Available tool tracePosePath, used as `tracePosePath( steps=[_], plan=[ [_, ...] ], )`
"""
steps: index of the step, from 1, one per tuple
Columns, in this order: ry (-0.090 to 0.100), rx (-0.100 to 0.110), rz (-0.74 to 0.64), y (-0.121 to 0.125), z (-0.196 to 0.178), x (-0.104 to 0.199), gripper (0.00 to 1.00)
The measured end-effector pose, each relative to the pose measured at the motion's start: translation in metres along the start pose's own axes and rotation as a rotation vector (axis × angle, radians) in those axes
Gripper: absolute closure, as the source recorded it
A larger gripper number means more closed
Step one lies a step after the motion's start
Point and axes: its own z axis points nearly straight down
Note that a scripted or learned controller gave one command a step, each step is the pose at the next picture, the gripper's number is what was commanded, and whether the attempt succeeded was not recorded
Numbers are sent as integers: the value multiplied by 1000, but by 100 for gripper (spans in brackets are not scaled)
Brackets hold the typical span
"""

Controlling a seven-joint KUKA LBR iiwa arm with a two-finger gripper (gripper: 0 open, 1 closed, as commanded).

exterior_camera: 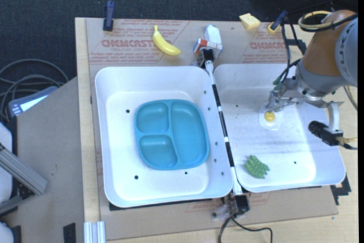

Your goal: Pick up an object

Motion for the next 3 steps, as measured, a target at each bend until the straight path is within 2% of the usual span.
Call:
tracePosePath(
  steps=[1, 2, 3],
  plan=[
    [1, 2, 2, -41, 14, -19, 100],
    [-1, -3, 1, -48, -24, -29, 100],
    [0, -2, 1, -49, -23, -29, 0]
  ],
)
